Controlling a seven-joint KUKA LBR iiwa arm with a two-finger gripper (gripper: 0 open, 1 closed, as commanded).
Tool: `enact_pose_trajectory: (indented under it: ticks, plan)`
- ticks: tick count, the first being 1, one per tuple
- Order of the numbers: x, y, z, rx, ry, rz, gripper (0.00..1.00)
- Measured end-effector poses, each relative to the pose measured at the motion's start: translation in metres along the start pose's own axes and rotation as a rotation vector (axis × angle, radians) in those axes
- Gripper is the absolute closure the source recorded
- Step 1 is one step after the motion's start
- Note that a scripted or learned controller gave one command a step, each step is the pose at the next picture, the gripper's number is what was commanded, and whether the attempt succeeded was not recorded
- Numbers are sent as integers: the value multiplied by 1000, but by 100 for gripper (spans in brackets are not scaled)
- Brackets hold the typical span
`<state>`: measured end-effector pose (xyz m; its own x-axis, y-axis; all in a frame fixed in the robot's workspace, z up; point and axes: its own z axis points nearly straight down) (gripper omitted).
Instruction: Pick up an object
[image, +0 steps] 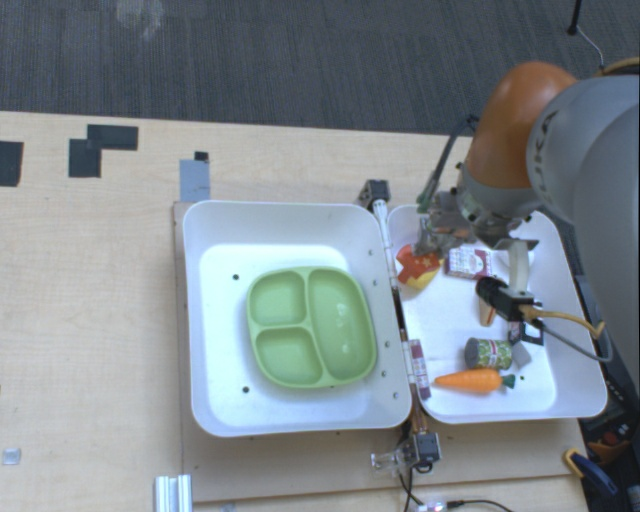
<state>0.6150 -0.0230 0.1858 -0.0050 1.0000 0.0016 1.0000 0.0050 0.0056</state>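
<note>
The grey arm (590, 150), bulking largest at the right edge, is reaching down into the right bin (560, 400), with its orange band (515, 120) sitting above the wrist. The gripper (432, 243) is hanging over the bin's far left corner, just above a red and yellow toy (417, 268) lying against the left wall. Whether anything is sitting between its fingers I cannot tell; the wrist is hiding them.

Other candidates are lying in the same bin: a small white packet (466, 262) beside the toy, a green can (490, 353) and an orange carrot (470, 381) near the front edge. The left bin (200, 330) is carrying a green divided plate (311, 327) at its centre.

To do this step well, I judge the gripper should be coming straight down over the toy's middle, keeping clear of the bin wall, closing only once both fingers are straddling it, then lifting slowly so a weak hold is showing early.
</note>
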Motion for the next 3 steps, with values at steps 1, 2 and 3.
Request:
enact_pose_trajectory:
  ticks: [1, 2, 3]
  plan:
    - [-1, -1, 1, 2, -1, 0, 0]
    - [-72, 20, 65, -12, -5, 1, 0]
    - [-63, -85, 99, 1, -2, 3, 0]
